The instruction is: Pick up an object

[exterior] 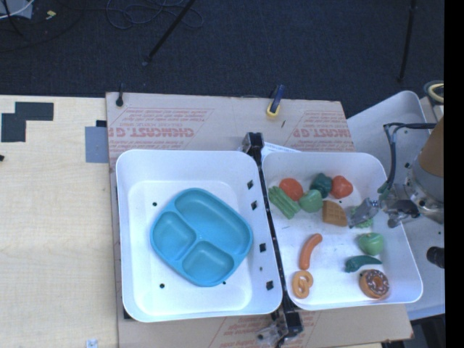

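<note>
My gripper (365, 214) hangs low over the right side of the right bin (397, 194), reaching in from the right. It sits just right of a tan waffle piece (334, 213) and just above a light green apple (371, 243). Nothing shows between its tips. Around it lie a red tomato (291, 188), a green pepper (283, 202), a red fruit (341, 187), an orange sausage (309, 250), a pretzel (302, 283), a dark green cucumber (361, 263) and a chocolate donut (375, 283).
The left bin (138, 194) holds a blue divided plate (201, 236). A black divider (262, 223) runs between the two bins. Cardboard (181, 125) lies under both, and the arm's cables (395, 158) hang at the right rim.
</note>
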Controlling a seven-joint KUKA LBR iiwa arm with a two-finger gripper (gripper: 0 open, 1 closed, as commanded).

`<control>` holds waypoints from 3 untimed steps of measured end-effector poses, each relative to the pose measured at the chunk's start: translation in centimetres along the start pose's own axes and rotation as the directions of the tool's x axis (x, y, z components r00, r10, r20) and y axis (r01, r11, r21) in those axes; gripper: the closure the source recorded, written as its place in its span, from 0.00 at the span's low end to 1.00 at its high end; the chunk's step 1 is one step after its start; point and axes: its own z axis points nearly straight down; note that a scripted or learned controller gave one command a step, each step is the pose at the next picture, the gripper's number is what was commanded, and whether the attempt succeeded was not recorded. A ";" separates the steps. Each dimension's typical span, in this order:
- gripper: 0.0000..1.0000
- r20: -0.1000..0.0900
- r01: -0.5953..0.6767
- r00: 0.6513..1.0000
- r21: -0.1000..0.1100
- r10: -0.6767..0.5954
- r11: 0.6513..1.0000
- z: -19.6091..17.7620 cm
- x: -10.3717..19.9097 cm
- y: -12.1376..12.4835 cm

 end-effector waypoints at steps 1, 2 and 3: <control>0.00 0.003 0.002 1.000 -0.013 -0.002 1.000 -0.8 0.0 0.3; 0.00 0.003 0.004 1.000 -0.011 -0.004 1.000 3.5 0.3 0.4; 0.00 0.002 0.004 1.000 -0.010 -0.004 1.000 8.9 0.5 0.5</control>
